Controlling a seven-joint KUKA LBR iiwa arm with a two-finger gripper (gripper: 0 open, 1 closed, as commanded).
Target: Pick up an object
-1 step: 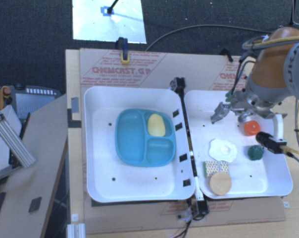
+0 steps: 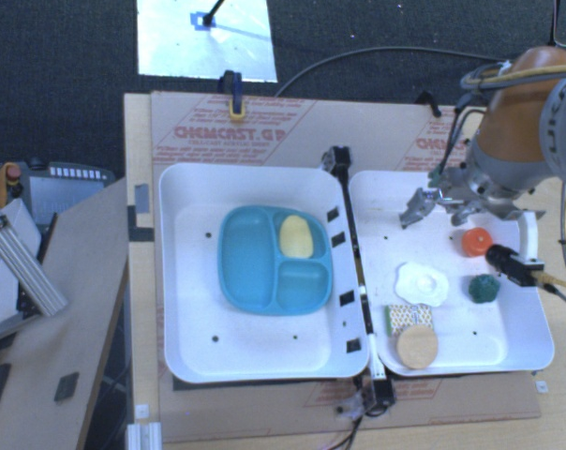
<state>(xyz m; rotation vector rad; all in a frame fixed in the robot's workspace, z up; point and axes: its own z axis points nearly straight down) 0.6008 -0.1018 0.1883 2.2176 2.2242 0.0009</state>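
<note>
My gripper (image 2: pixel 440 212) hangs over the back of the right bin (image 2: pixel 527 345), open, with nothing between its fingers. An orange ball (image 2: pixel 476 242) lies just right of and below it. Further toward the front are a dark green lump (image 2: pixel 484 288), a white fried-egg toy (image 2: pixel 422 284), a round tan disc (image 2: pixel 417 346) and a small patterned piece (image 2: pixel 398 318). The left bin (image 2: pixel 185 279) holds a blue divided plate (image 2: pixel 255 270) with a yellow piece (image 2: pixel 296 236) in its upper right section.
A black divider strip (image 2: pixel 349 251) runs between the two bins. The grey arm with its orange band (image 2: pixel 536 64) comes in from the upper right. A black and white fitting (image 2: pixel 515 261) on a cable hangs over the right bin's right side.
</note>
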